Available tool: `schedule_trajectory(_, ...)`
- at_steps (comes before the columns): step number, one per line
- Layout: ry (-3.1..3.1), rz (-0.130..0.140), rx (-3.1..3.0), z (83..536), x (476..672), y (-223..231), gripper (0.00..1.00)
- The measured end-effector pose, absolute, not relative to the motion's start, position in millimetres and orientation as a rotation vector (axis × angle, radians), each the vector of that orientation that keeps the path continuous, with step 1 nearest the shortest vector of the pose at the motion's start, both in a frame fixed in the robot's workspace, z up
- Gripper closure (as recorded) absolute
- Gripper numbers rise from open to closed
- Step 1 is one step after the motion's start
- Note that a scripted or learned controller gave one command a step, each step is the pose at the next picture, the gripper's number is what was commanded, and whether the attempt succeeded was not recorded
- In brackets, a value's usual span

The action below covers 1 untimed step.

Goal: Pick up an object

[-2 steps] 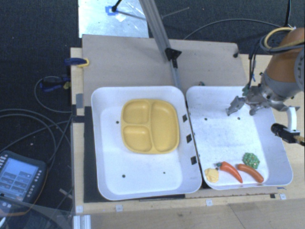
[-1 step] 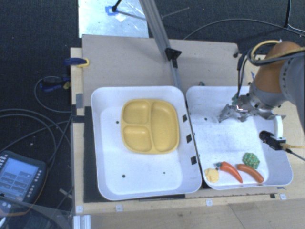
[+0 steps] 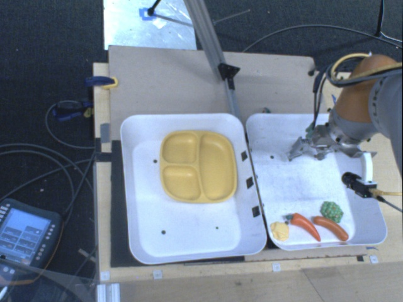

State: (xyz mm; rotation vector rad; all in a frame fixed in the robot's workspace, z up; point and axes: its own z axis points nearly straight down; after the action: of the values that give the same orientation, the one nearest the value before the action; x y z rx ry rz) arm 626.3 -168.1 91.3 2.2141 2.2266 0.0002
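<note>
The grey arm with its orange band is reaching in from the right and hanging over the upper part of the right bin, its jaws pointing left and down toward the bin's bare floor; whether they are spread or pressed together cannot be told from this slant, and nothing is showing between them. The things to be picked are lying well apart from the jaws, along the near edge of that same bin: a pale yellow piece at the near left corner, an orange-red carrot-like piece just beside it, a second orange-red piece to its right, and a green broccoli-like lump sitting just above that one. In the left bin, a yellow divided plate is resting flat toward the far side. Both bins are sitting side by side on the counter.
</note>
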Motion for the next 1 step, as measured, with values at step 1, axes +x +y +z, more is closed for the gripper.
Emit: schedule_trajectory(1, 2.226, 0.004, 2.210, 103.1, 627.5, -168.2, 1.00)
